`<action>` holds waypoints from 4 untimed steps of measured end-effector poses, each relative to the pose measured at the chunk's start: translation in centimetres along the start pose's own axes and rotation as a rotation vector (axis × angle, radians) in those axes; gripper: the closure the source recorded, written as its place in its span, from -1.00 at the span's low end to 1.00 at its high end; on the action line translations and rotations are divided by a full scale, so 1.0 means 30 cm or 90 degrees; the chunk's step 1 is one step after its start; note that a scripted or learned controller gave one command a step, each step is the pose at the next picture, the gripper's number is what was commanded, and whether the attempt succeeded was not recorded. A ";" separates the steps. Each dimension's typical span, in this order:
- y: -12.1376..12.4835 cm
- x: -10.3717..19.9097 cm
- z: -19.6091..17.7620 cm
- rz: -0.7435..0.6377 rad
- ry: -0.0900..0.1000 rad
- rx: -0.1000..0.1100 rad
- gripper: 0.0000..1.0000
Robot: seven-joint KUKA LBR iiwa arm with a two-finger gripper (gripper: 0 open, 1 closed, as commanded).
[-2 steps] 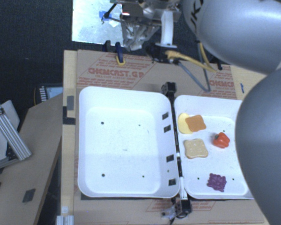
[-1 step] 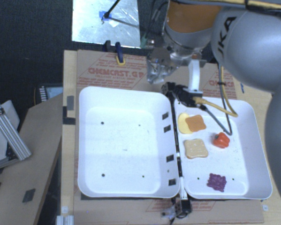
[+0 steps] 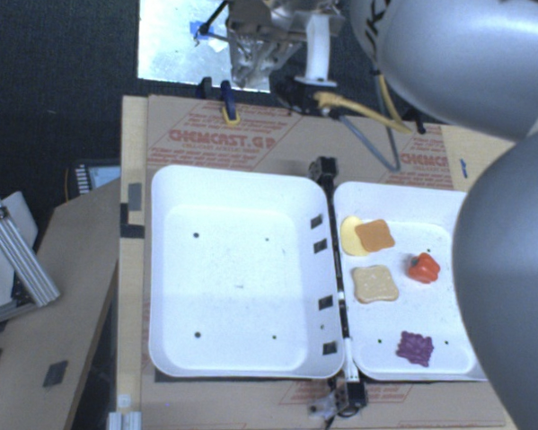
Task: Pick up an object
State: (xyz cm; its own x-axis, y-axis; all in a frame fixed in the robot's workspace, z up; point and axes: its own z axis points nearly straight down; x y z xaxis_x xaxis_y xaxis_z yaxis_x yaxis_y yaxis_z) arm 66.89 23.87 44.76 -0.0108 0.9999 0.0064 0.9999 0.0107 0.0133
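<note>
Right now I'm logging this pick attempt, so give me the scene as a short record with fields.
left bin: white, shallow, no objects seen
right bin: holds four items
orange slice: rear, overlapping a yellow disc
red item: right of centre
tan bread piece: centre
purple cluster: front
arm: covers the right bin's right side
gripper: raised beyond the bins

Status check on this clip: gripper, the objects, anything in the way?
Gripper high beyond the bins, nothing seen between fingers. Orange piece, tan slice, red item, purple cluster untouched in right bin. Arm overhangs right side.
</note>
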 end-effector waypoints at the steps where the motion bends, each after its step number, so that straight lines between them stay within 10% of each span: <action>1: -0.331 -0.316 0.404 0.011 -0.008 0.019 1.00; 2: -0.556 -0.349 0.107 0.004 -0.002 0.002 1.00; 3: -0.608 -0.320 -0.326 0.004 0.000 -0.002 1.00; 4: -0.308 -0.193 -0.002 0.004 -0.006 0.012 1.00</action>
State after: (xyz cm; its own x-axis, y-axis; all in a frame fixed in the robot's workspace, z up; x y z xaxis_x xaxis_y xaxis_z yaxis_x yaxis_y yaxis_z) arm 57.70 17.99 44.67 -0.0037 1.0000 -0.0025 1.0000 0.0037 -0.0058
